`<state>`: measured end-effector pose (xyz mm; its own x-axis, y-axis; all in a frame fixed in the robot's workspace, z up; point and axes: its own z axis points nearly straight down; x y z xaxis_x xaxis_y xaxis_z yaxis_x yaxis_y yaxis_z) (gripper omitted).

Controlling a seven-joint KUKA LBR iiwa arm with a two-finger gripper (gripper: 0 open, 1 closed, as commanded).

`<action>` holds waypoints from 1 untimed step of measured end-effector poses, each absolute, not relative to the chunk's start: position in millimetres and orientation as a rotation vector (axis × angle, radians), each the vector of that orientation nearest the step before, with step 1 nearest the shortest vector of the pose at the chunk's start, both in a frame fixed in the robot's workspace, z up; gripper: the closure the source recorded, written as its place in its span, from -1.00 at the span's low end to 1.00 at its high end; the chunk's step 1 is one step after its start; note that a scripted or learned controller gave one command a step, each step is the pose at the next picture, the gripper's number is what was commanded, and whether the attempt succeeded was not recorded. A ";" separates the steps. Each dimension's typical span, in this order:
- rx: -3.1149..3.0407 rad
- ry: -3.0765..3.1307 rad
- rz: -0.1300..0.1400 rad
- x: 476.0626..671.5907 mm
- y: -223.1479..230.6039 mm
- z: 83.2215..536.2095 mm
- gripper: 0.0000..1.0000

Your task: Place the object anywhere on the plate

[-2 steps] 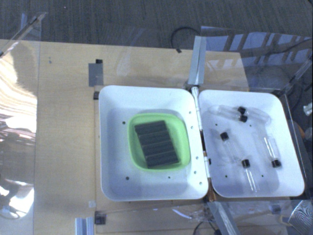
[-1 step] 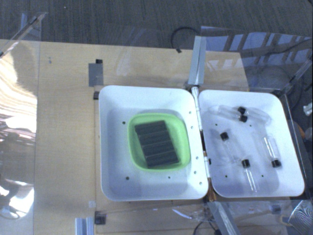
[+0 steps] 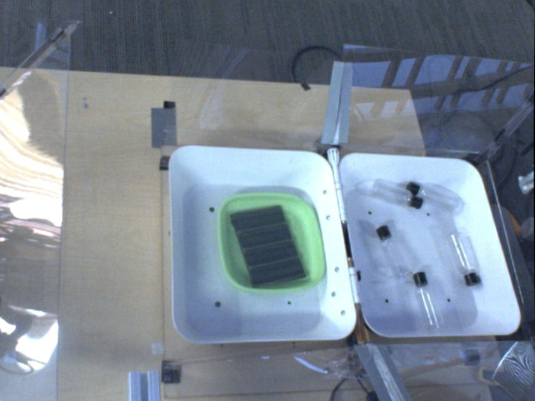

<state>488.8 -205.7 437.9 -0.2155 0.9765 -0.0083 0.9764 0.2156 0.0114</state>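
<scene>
Two bins sit side by side on the bench [image 3: 100,224]: the left bin [image 3: 251,159] holds a green plate [image 3: 230,249] near its middle, nudged toward 3 o'clock. A dark ridged block [image 3: 267,246] lies flat on the plate, its long axis running from 11 to 5 o'clock and all of it inside the rim. Clear black-capped vials [image 3: 393,192] are scattered in the right bin [image 3: 435,167], at 12, 9, 6 and 4 o'clock, well apart from the block.

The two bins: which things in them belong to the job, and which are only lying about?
For the job:
green plate
dark ridged object, already lying on the plate

Lying about:
clear vials with black caps, scattered in the right bin
</scene>
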 end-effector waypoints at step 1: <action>2.027 2.390 0.004 488.8 -205.2 368.1 -1.00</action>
